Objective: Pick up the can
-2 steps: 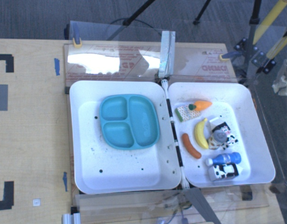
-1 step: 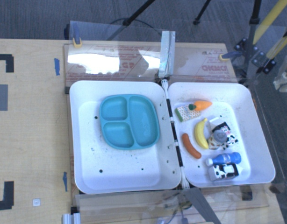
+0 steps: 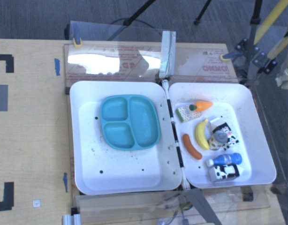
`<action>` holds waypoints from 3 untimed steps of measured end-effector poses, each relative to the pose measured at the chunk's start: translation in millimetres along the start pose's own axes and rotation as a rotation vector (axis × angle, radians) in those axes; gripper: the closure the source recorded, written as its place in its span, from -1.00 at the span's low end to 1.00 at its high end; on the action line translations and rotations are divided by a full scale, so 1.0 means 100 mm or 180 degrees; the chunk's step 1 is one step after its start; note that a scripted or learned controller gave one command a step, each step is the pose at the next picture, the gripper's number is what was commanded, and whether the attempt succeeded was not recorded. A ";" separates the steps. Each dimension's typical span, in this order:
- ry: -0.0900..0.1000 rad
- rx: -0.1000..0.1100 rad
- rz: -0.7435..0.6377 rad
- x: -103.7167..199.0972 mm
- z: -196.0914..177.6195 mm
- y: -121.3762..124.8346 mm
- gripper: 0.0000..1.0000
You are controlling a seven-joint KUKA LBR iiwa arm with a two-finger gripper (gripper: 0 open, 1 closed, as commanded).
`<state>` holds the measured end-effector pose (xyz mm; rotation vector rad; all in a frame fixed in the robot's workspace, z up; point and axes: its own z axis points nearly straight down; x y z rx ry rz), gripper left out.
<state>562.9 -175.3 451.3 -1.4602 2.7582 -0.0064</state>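
While the can (image 3: 221,135) lies in the right bin (image 3: 256,121) just beside the banana (image 3: 201,134), I cannot tell how the jaws stand.

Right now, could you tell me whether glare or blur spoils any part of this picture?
In the camera view, bright glare washes over the clear panel behind the left bin; the items in the right bin look soft, so the can beside the banana is hard to make out; the blue plate reads clearly.

The print on the can (image 3: 221,136) is too small to read, and the cow-patterned item (image 3: 224,171) is unidentifiable.
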 end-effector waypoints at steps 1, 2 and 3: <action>-0.0018 0.0014 0.0009 -0.02 -0.09 -0.02 1.00; -0.0037 0.0029 0.0018 -0.04 -0.18 -0.04 1.00; -0.0055 0.0044 0.0026 -0.06 -0.27 -0.07 1.00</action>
